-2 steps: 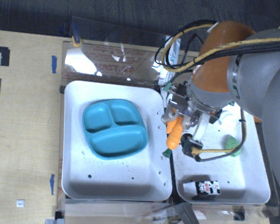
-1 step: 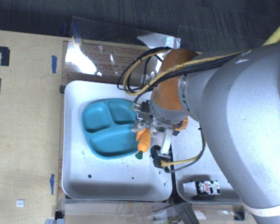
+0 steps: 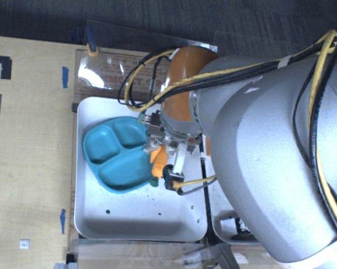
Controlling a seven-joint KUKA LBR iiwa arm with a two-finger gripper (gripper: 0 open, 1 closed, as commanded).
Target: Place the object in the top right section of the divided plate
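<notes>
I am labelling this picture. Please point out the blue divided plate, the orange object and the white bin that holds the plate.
blue divided plate [image 3: 111, 149]: camera view, its middle ridge.
orange object [image 3: 158, 157]: camera view, its middle, at the plate's right edge.
white bin [image 3: 144, 214]: camera view, bare floor.

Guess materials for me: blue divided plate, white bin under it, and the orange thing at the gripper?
Divided plate: looks like moulded plastic, matte teal, with soft rounded section walls and no sharp glare.
Bin: probably plastic or coated metal, smooth white, slight sheen, dark specks on its floor.
Orange thing: small and mostly hidden by the gripper; maybe plastic or foam toy food, too little showing to be sure.
</notes>
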